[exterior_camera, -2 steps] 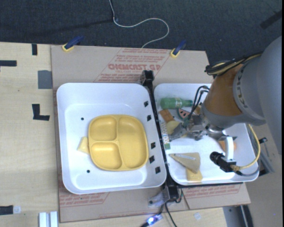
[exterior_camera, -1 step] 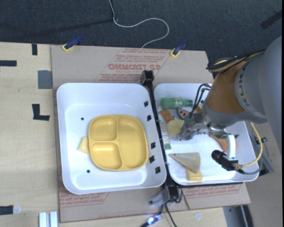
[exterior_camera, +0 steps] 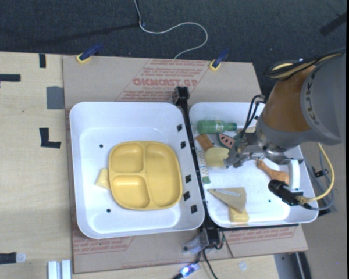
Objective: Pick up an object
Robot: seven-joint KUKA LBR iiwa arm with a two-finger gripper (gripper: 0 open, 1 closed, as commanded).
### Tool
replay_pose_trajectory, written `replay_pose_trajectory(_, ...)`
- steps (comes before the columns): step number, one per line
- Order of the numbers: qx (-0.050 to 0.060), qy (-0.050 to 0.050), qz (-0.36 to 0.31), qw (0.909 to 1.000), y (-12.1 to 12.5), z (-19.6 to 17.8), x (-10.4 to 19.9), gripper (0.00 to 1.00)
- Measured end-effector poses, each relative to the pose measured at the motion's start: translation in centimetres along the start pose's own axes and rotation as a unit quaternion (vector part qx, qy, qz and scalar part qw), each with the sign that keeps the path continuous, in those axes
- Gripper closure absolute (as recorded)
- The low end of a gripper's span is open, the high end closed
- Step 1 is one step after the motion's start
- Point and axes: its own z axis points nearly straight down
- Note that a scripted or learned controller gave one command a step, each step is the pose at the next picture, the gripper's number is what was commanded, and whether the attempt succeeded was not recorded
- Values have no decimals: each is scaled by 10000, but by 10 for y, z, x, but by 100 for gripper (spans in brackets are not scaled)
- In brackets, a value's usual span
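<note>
My gripper [exterior_camera: 237, 154] reaches down into the right bin [exterior_camera: 262, 214], in its upper middle. Its dark fingers sit right beside a pale yellow rounded piece [exterior_camera: 216, 157], touching or almost touching it. A green bottle [exterior_camera: 216, 126] lies just above, along the bin's far side. A brown piece [exterior_camera: 203, 142] and a pink-red strip [exterior_camera: 225, 138] lie between the bottle and the yellow piece. An orange-brown piece [exterior_camera: 271, 170] lies right of the gripper. Two tan wedge-shaped pieces [exterior_camera: 232, 201] rest near the bin's front.
The left bin [exterior_camera: 84, 156] holds a yellow divided plate [exterior_camera: 145, 175] with a pale yellow piece [exterior_camera: 102, 179] tucked at its left edge. The arm's grey and orange body [exterior_camera: 296, 106] covers the right bin's right side. A black connector and cable [exterior_camera: 286, 193] hang over the bin's front right.
</note>
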Motion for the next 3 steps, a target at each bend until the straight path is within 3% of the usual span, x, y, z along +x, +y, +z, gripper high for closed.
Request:
replay_pose_trajectory(1, -14, -4, -4, 10000, 5, -61, 5, 100)
replay_pose_trajectory(3, 15, 4, -4, 10000, -2, -91, 15, 100)
